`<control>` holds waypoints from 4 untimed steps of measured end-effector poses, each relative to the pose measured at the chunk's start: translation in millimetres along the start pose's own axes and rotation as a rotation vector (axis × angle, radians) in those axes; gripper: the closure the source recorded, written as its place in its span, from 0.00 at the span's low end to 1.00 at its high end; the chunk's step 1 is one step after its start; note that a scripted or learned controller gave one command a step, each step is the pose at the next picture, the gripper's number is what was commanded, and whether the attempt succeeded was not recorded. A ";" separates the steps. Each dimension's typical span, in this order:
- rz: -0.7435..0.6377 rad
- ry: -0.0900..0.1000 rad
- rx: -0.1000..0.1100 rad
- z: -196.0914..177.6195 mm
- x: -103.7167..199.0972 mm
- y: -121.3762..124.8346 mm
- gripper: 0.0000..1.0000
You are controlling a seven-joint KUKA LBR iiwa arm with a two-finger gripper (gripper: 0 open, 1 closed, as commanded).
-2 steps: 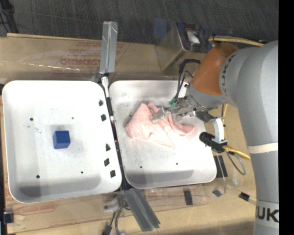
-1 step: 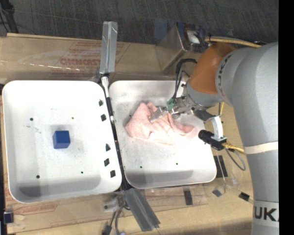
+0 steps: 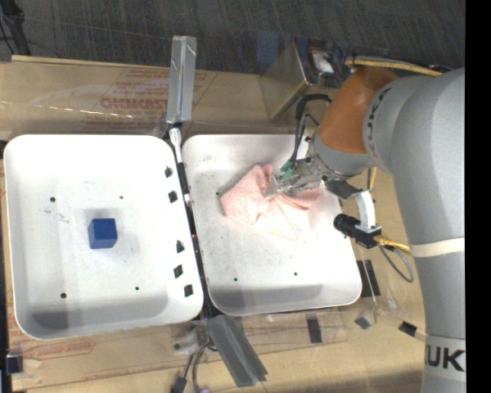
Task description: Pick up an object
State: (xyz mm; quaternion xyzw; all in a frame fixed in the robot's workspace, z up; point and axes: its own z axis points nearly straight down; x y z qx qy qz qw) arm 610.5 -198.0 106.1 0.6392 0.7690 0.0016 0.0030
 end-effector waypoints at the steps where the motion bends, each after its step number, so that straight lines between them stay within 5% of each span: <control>1: 0.000 0.000 0.000 0.0 -0.2 -0.1 0.00; 2: -0.128 -0.001 0.002 10.2 8.9 9.8 0.00; 3: -0.131 -0.002 -0.001 -0.5 9.4 11.0 1.00; 4: -0.132 -0.003 -0.001 -0.6 9.4 11.0 0.00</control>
